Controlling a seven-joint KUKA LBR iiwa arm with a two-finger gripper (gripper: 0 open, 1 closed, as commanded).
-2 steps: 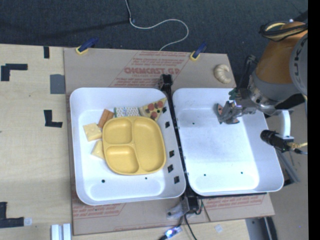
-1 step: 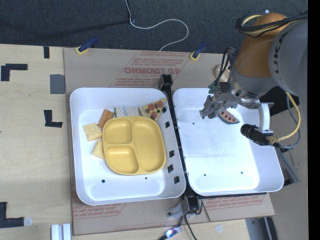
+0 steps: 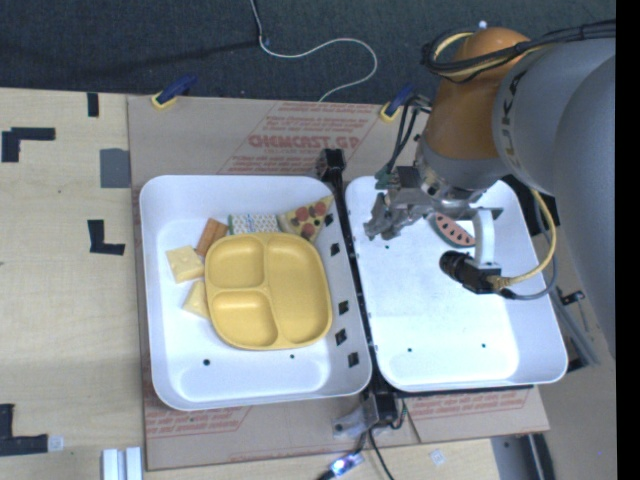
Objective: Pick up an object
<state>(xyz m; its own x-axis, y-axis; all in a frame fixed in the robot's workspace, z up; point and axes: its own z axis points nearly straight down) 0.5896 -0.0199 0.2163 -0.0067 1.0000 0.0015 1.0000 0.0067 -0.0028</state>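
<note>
The gripper hangs over the right bin toward ten o'clock; whether it is open I cannot tell. Nothing visibly held.

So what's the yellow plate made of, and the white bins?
The yellow plate looks like smooth plastic: one even color, rounded molded compartments, soft sheen. The white bins also look like plastic, probably matte, with rounded molded rims. I can't be sure from looks alone.

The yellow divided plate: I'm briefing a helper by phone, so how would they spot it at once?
Find the left white bin of the two on the bench. The yellow three-compartment plastic plate lies near its middle, by far the biggest thing there. The small pieces tucked around its upper and left edges are flat and much smaller.
</note>
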